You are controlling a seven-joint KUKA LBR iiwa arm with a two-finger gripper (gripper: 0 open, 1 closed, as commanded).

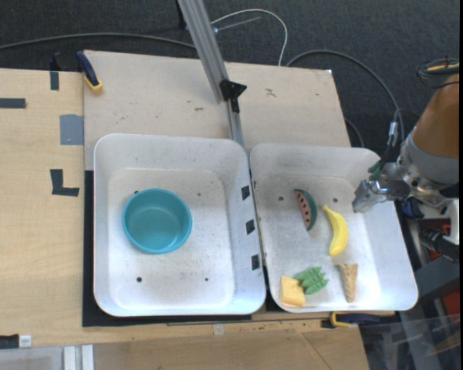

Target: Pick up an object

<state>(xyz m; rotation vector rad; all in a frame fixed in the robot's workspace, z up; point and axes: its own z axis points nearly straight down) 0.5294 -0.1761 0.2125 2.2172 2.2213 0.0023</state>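
A pale bench (162,106) is seen from above, its left part covered by a wood-grain board with dark tape marks. Two shallow white bins are set side by side on it, touching along their inner edges. The left bin (108,284) is occupied by a single teal bowl (157,220), placed left of centre. The right bin (393,284) is partly hidden at its right rim by the arm (436,141), which is cut off by the right side of the view, so that only its orange band and grey wrist are made out.

The wrist is angled down and to the left over the far right corner of the right bin, and the gripper (364,196) is held just above the bin floor there. Its tips are small and blurred; whether they are parted or closed cannot be told, and nothing can be made out between them.

In the right bin, a yellow banana (336,230) is laid lengthwise just near of the gripper and apart from it. A watermelon slice (305,208) is placed to the banana's left. Along the near wall a green leafy piece (313,279) is seen beside a yellow wedge (292,292), and a tan cone (349,280) lies to their right.

A grey metal rod (204,41) slants in from the far edge, its upper end cut off.
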